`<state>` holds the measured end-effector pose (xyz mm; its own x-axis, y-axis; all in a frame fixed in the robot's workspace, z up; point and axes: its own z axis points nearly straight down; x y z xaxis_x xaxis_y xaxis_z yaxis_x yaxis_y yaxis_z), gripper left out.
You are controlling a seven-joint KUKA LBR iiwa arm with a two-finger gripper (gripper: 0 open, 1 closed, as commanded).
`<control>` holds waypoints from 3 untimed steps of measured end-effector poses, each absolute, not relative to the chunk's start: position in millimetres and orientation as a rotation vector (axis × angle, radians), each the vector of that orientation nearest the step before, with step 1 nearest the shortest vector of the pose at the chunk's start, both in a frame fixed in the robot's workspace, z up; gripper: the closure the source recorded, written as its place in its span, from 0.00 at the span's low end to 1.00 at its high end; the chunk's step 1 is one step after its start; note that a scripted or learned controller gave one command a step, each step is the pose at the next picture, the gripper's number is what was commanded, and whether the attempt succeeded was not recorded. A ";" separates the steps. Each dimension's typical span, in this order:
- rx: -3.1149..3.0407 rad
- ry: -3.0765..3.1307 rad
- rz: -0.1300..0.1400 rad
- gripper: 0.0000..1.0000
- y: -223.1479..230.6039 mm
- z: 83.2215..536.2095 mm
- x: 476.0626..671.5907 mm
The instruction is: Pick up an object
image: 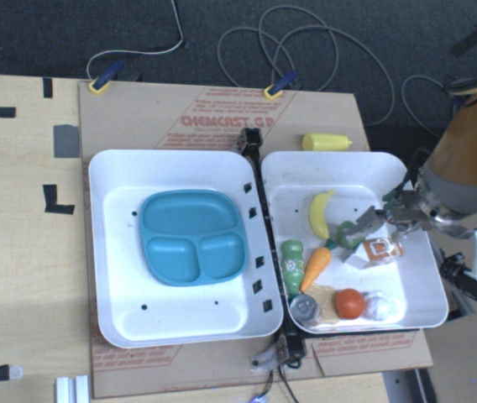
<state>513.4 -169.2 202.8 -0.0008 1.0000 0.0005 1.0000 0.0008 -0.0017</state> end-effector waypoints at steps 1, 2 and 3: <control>-2.222 -2.221 0.003 0.00 -129.8 94.4 543.0; -2.220 -2.220 0.002 1.00 -128.8 103.4 543.0; -2.218 -2.225 -0.002 1.00 -49.7 184.6 568.1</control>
